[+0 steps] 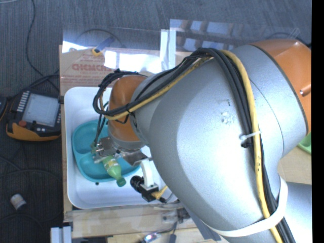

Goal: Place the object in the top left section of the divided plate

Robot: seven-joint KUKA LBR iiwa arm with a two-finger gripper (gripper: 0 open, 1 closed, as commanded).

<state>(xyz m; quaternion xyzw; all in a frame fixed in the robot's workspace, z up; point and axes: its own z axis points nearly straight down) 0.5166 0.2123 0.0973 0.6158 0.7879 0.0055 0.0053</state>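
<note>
A large grey robot arm with an orange band (283, 54) reaches over a shallow white plastic bin (76, 194). Its tool (109, 158) hangs low above a turquoise divided plastic plate (83, 140) lying in the bin. A small light-green plastic bottle-shaped object (115, 172) sits directly under the tool, seemingly gripped between the fingers, at the plate's near rim. Beyond the tool, a brown cardboard sheet (81, 67) carries red lettering, partly readable as "CHEMCH". White bin floor lies open beside the plate.
</note>
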